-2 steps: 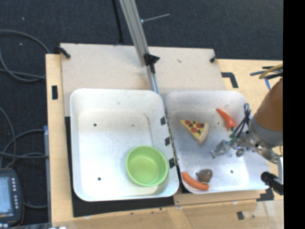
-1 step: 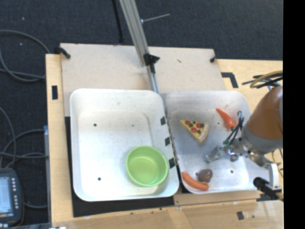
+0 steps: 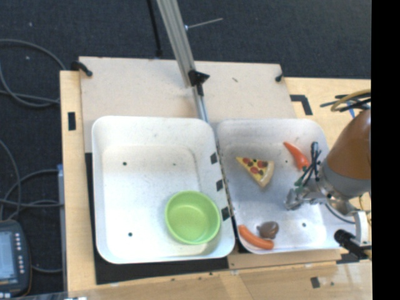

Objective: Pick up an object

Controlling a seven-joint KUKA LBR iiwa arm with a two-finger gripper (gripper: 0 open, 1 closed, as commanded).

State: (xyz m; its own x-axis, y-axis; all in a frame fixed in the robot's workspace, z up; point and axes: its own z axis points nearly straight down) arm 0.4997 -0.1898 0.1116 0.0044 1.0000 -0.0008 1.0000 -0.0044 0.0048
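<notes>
The task is judged to be at an early stage: no object is seen lifted, and every object lies on a bin floor. The gripper [image 3: 295,200] is seen low in the right bin [image 3: 270,129], near its right wall, at the end of the arm [image 3: 351,155] that reaches in from the right. Whether it is open or closed cannot be told, because it is small and partly hidden by the wrist and cables. Nothing is seen held in it. In the right bin four objects are found: a pizza slice [image 3: 257,169] near the middle, a red-orange pepper-like piece [image 3: 295,154] toward the back right, just beside the arm, an orange sausage [image 3: 255,237] at the front edge, and a small brown lump [image 3: 269,229] touching or almost touching it. In the left bin [image 3: 125,127] a green bowl [image 3: 192,217] is placed in the front right corner. The gripper is nearest to a bare part of the floor, between the pizza slice and the brown lump, and apart from both. What is left, as it is judged, is the whole of the task: one object must be chosen, grasped and raised clear of the bin.
</notes>
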